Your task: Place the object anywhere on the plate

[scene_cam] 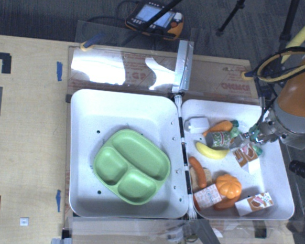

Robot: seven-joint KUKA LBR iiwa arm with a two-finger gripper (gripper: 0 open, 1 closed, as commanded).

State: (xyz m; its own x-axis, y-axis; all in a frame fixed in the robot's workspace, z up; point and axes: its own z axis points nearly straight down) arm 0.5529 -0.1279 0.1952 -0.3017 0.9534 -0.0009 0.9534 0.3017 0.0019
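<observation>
A green divided plate [132,166] lies in the left bin [85,113], tilted toward the front right. The right bin [279,176] holds several toy foods: a yellow banana [211,151], a carrot [220,126], a dark green can [220,139], a hot dog [198,173], an orange pumpkin [228,186] and small cartons [246,153]. My gripper [256,135] hangs low over the right bin's far right part, just above the brown-and-white carton and right of the can. I see nothing clearly held in it.
A white block [196,123] lies at the back of the right bin. Two more cartons [255,202] sit at its front beside the pumpkin. The ridge between the bins [181,147] separates plate and toys. A handheld device [153,18] lies behind the bench.
</observation>
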